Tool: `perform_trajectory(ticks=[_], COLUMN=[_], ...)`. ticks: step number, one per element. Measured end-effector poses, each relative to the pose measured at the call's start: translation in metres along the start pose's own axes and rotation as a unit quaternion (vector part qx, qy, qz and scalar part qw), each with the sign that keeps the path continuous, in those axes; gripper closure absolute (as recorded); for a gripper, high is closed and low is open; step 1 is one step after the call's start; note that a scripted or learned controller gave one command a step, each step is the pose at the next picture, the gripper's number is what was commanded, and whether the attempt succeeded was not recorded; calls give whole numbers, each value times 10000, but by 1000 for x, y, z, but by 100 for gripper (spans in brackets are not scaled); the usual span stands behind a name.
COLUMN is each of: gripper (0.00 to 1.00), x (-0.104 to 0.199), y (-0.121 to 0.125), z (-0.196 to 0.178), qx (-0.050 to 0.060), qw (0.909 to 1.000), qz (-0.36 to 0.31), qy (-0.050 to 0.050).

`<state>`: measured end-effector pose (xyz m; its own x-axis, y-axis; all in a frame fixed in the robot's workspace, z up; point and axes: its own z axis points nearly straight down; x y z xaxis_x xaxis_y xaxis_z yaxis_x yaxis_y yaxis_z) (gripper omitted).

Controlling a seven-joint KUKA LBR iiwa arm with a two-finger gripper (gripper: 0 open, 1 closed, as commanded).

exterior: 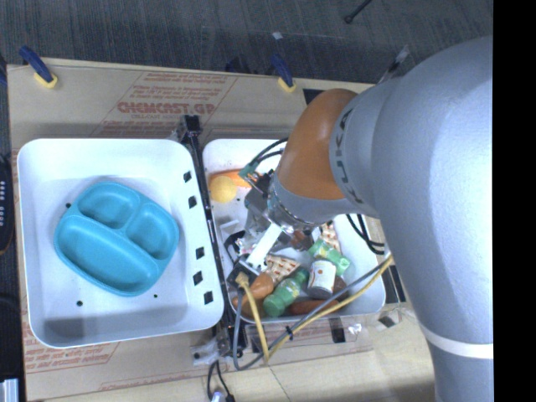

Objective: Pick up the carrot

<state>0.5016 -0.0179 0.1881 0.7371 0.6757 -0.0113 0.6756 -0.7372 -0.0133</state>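
Two white bins on the worktop: left bin holds one blue three-compartment tray; right bin holds a pile of toy food. One arm, grey with orange band, enters from 3 o'clock and covers much of the right bin. Gripper sits low over the pile, pointing toward 7 o'clock; whether the fingers are open or closed cannot be told, since cables and clutter mask the tips. Count in right bin, visible items only: one yellow round fruit at the bin's 10 o'clock, partly hidden by the wrist; two green bottles, one at 6 o'clock, the other just right of centre; one white-labelled jar between them; one waffle-patterned cracker. Carrot: likely the orange-brown piece at the bin's 7 o'clock, just below the gripper and touching the lower green bottle; identification uncertain, shape mostly covered. One yellow cable crosses the bin's lower edge. Three blue clamps on the worktop's far edge.
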Motion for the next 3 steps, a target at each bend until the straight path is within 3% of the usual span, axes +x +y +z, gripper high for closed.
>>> perform_trajectory(ticks=[1,2,3], gripper=[100,100,100], x=[-23,-16,-22], y=[-6,-21,-17], z=[-2,-74,-31], qx=[-23,-34,-19], qw=[9805,10000,10000], qz=[-1966,70,-75], qy=[13,35,9])
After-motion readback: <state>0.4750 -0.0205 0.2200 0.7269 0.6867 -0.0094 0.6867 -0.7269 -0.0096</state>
